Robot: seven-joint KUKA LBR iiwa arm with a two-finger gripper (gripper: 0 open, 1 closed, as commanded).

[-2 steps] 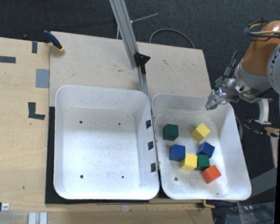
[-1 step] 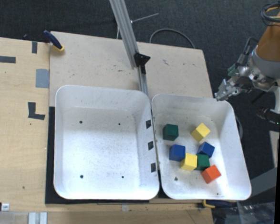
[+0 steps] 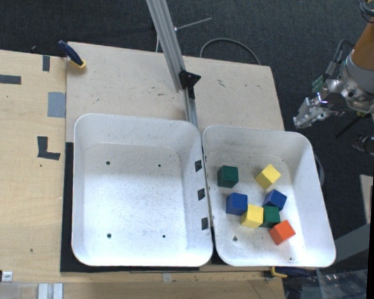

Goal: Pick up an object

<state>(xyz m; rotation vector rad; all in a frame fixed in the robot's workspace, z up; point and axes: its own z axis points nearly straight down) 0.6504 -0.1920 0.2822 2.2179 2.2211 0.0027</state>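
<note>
Several small cubes lie in the right bin (image 3: 302, 150): a dark green cube (image 3: 228, 176), a yellow cube (image 3: 268, 175), a blue cube (image 3: 237, 203), a second yellow cube (image 3: 254, 216), a second blue cube (image 3: 275, 199), a green cube (image 3: 271, 215) and an orange cube (image 3: 282, 232). My gripper (image 3: 311, 113) hangs at the upper right, outside the right bin and above its far right corner. It is well apart from the cubes, with nothing seen between its fingers.
The left bin (image 3: 86, 132) sits beside the right one. A slanted metal rail (image 3: 172, 42) runs down to the bins' shared edge. A blue and yellow clamp (image 3: 72, 53) lies on the bench at the far left. A cable (image 3: 229, 46) loops behind the bins.
</note>
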